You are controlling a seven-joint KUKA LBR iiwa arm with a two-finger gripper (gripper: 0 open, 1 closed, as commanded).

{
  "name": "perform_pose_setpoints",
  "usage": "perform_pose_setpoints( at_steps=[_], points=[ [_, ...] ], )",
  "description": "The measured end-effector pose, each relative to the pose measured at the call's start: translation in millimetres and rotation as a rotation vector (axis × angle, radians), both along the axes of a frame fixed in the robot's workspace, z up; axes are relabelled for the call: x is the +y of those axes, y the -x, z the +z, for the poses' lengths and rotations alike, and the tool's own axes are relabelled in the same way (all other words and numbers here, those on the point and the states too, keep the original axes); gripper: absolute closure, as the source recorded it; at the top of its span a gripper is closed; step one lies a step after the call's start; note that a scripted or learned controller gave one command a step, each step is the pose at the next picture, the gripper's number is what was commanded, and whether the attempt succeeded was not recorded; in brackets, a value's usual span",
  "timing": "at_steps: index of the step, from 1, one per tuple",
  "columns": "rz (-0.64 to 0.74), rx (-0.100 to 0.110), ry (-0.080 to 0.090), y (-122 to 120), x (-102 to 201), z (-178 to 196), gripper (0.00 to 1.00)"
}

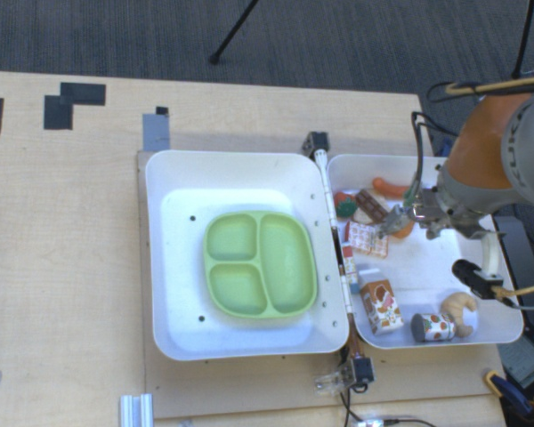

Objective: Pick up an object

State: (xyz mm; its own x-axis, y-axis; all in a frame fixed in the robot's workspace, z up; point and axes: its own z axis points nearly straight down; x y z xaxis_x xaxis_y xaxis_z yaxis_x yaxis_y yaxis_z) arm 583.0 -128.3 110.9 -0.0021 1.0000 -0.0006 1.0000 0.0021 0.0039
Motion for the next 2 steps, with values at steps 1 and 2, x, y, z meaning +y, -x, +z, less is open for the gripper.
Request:
perform_pose_setpoints(
  at_steps=[1, 2],
  points=[
    [0.001, -0.005, 0.001, -22, -19, -23, 0.00],
    [0.002, -0.005, 0.000, -23, -18, -13, 1.00]
  ],
)
